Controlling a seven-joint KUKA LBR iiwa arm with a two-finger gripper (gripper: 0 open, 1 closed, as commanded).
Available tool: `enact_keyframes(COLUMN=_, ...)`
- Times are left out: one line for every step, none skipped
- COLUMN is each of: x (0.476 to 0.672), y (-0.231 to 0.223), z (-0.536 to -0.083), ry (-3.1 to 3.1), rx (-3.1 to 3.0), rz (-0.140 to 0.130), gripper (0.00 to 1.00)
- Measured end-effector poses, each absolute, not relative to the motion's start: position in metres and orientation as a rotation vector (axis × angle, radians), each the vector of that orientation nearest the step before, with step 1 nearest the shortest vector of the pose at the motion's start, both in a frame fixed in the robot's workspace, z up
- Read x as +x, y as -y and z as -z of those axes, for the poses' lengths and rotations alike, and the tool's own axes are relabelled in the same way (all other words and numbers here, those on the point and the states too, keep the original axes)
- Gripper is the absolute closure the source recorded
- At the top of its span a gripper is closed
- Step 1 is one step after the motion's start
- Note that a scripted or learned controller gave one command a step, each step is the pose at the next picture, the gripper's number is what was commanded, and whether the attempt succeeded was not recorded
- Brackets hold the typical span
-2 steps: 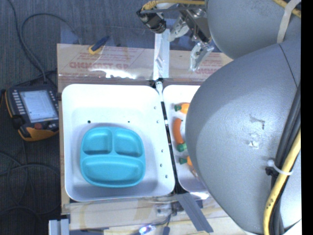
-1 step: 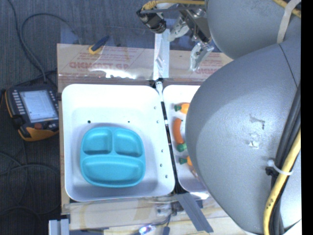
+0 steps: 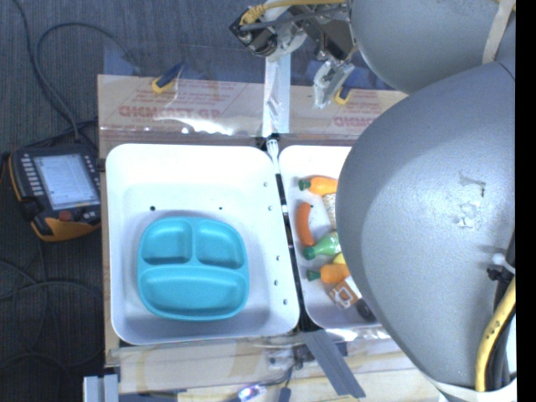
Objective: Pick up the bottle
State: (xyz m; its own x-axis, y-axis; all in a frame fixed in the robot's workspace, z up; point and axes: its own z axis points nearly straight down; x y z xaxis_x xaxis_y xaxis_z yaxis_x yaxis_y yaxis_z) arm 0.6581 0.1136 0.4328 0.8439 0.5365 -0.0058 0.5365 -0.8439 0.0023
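Two shallow white bins sit side by side on the bench, their inner walls meeting along a dark central seam. Nearest the camera, the left bin (image 3: 126,224) carries a turquoise divided plate (image 3: 193,266) lying flat toward its near edge, its three compartments bare; it appears to be a clear set-down surface, well apart from the clutter. The right bin (image 3: 289,249) holds the loose items, crowded against its left wall beside the seam: an orange-and-white piece (image 3: 342,293) near the near corner, an orange item with a green tip (image 3: 332,271), a green bottle-like object (image 3: 325,245), probably the task's bottle though part of it is hidden, an upright orange carrot-like piece (image 3: 303,220), and another orange item (image 3: 320,185) toward the far edge. The grey arm (image 3: 435,208) covers the rest of this bin, so its contents there cannot be judged. Beyond the bins' far edge, the gripper (image 3: 328,80) hangs over a cardboard sheet (image 3: 201,107); whether it is released or clenched cannot be told, and nothing is seen in its grasp.
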Motion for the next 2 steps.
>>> enact_keyframes(x=0.658, y=-0.114, z=-0.433, ry=-0.877, rx=3.014, rz=0.008, gripper=0.00)
enact_keyframes(x=0.641, y=-0.065, z=-0.296, ry=-0.520, rx=3.094, rz=0.010, gripper=0.00)
